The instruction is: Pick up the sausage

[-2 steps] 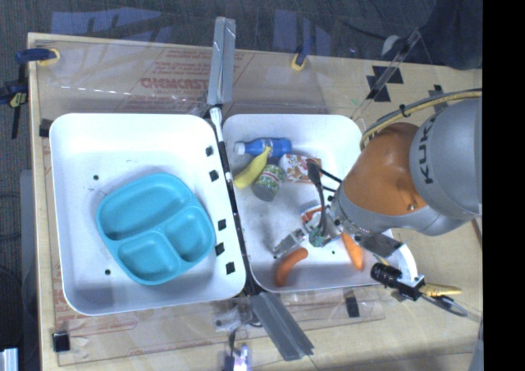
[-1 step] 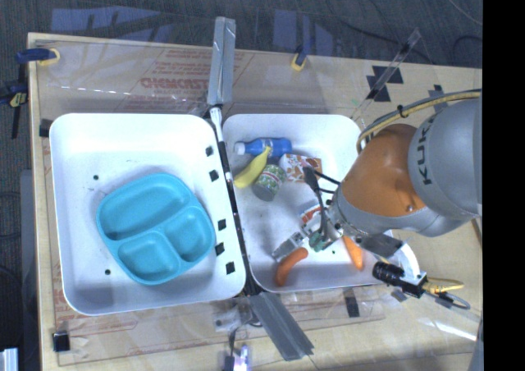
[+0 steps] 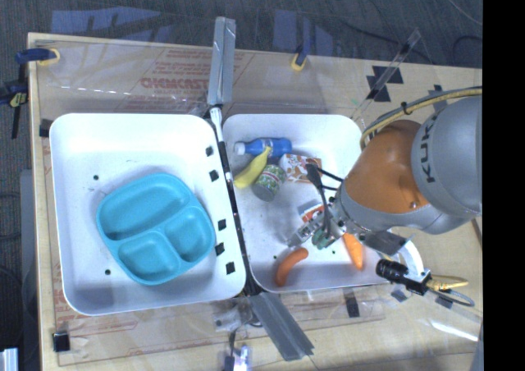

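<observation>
Sausage (image 3: 290, 265) lies near the front wall of the right bin (image 3: 289, 127), just left of a carrot (image 3: 353, 250). Gripper (image 3: 321, 234) hovers just above it, but whether it's open or closed, can't tell; blue tray (image 3: 154, 227) fills the left bin (image 3: 123, 127)

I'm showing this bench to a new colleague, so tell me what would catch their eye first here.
Probably the grey arm with its orange band, reaching in from the right over the right white bin. Next, the bright blue three-compartment plastic tray, alone in the left white bin. Below the gripper, the orange-brown sausage lies near the right bin's front edge, with a yellow banana further back.
</observation>
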`<move>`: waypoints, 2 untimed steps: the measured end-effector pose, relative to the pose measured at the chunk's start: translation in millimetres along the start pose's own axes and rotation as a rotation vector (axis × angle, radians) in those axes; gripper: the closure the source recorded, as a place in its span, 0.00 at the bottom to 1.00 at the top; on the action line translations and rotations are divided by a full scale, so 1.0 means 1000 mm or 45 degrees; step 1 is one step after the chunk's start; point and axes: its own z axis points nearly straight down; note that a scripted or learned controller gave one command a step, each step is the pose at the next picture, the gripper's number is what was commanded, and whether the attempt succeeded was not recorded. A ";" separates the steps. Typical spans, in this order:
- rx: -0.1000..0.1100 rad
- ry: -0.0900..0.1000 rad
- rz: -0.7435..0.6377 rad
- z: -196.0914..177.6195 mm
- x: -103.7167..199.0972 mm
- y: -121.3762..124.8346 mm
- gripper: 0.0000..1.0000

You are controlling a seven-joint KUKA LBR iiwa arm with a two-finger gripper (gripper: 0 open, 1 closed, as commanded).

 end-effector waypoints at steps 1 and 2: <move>0.000 0.000 0.000 0.000 0.000 0.000 0.00; 0.001 0.001 -0.105 0.010 0.006 0.002 0.00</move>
